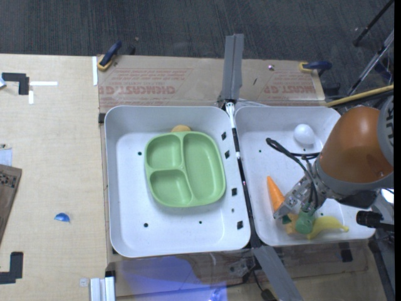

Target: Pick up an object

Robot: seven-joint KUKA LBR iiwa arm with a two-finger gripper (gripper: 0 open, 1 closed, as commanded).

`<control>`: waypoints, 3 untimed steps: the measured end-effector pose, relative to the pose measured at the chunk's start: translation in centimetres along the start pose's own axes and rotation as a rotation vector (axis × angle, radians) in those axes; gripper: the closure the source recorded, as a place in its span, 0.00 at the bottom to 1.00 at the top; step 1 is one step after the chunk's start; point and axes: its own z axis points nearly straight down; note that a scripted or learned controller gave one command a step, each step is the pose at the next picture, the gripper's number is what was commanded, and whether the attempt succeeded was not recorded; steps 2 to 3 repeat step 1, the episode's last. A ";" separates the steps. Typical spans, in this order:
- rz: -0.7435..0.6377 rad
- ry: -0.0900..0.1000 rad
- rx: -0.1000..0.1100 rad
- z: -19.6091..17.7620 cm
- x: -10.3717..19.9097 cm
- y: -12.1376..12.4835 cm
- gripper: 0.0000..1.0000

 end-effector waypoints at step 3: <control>0.330 -0.002 0.002 -9.1 -6.7 10.3 1.00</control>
